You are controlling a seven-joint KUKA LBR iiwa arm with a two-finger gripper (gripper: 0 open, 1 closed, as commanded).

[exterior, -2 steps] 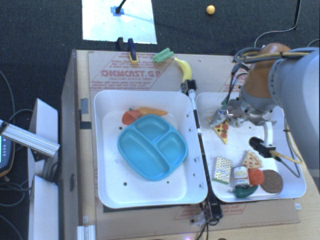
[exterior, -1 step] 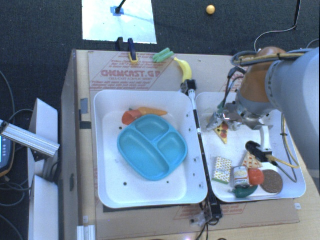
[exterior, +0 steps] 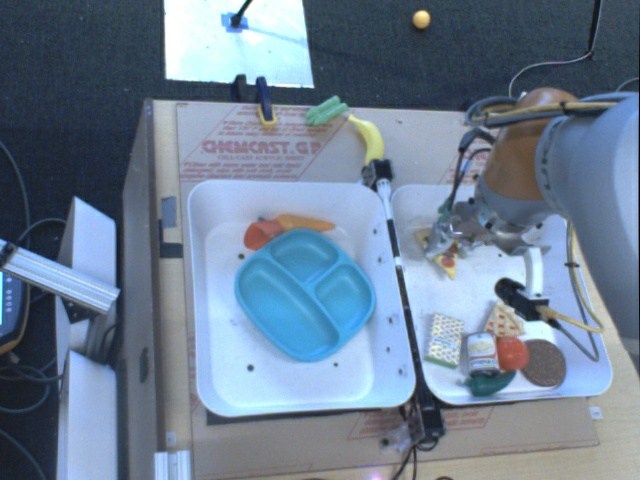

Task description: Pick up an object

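Approach step, by the look of it: reaching in from the right of the frame, with the gripper [exterior: 449, 245] lowered into the upper left part of the right bin [exterior: 470, 293], near the divider between the two bins. Directly beneath it, a small yellow and red toy piece [exterior: 446, 261], too small and too covered to name more closely. Looks touching or nearly touching the gripper's tip, though contact cannot be confirmed from this slant. Nothing clearly lifted, so the pick counts as not yet done.

Whether the gripper is spread or closed: cannot tell, since the wrist and cabling hide the tip from above. No claim of a hold, then.

Next move, as a judgement: close on the small piece if it does sit in the gap, then rise straight up, clear of the bin wall. A light, flat piece like this may well slip or get pushed aside, so centred placement matters.

Other candidates lower in the same bin, well apart from the gripper: a pale cracker-like block [exterior: 445, 338], a small can [exterior: 481, 351], a red round toy [exterior: 512, 353], a brown disc [exterior: 545, 363]. In the left bin [exterior: 222, 363], a blue divided plate [exterior: 305, 294].
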